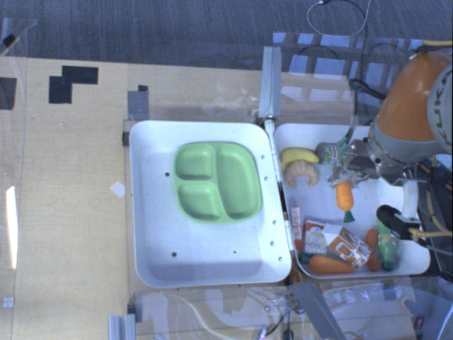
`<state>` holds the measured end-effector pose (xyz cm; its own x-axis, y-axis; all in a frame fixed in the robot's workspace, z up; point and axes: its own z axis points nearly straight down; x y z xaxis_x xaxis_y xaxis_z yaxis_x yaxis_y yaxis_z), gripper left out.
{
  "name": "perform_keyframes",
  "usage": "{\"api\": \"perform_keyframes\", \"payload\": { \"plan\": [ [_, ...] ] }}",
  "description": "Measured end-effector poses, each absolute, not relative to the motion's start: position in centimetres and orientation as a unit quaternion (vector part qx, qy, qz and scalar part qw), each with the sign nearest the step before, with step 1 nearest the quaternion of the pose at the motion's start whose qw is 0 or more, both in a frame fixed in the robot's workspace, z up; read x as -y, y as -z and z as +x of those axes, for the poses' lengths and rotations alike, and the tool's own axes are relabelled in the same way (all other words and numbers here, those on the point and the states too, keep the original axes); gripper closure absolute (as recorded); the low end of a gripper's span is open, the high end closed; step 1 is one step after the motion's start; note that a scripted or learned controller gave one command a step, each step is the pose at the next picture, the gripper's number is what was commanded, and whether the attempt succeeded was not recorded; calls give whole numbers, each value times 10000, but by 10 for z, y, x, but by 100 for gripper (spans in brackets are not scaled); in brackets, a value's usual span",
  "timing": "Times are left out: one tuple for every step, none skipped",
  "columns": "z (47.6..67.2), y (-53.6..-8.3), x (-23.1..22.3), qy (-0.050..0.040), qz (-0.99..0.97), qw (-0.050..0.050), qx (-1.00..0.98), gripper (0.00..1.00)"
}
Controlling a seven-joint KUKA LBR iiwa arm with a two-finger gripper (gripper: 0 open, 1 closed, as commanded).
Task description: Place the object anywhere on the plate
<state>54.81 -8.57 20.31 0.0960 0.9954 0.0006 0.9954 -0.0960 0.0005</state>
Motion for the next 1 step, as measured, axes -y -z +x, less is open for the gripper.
{"api": "perform_keyframes", "payload": {
  "plan": [
    [579,-182,-1,-5,-7109,5,7033,100]
  ]
}}
